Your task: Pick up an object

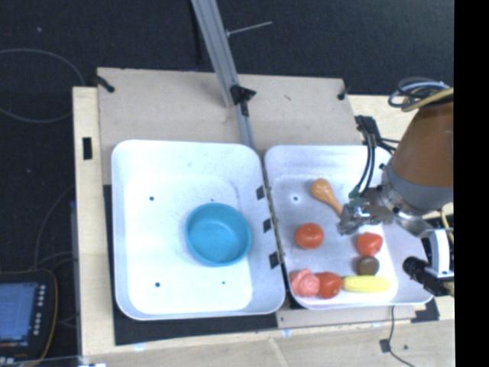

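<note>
**Ana:** Camera view looked down on both bins. Where did the gripper point(353, 222) sit?

**Ben:** Low inside the right bin point(284, 167), among the small objects. It hung between the orange drumstick-shaped piece point(325, 194) and the red tomato-like ball point(309, 235), with another red piece point(369, 244) just beside it on the arm's side.

**Ana:** Was it holding anything?

**Ben:** I could not tell. The fingertips were too small and blurred to say whether they stood apart or together, and nothing plainly sat between them.

**Ana:** So which step was it?

**Ben:** I judged it the reach, not yet the lift. Next it needed to settle over one object, probably the drumstick's narrow end, close on it and rise straight.

**Ana:** And the left bin point(137, 205)?

**Ben:** It held a blue bowl point(218, 233), well apart from the arm.
</note>
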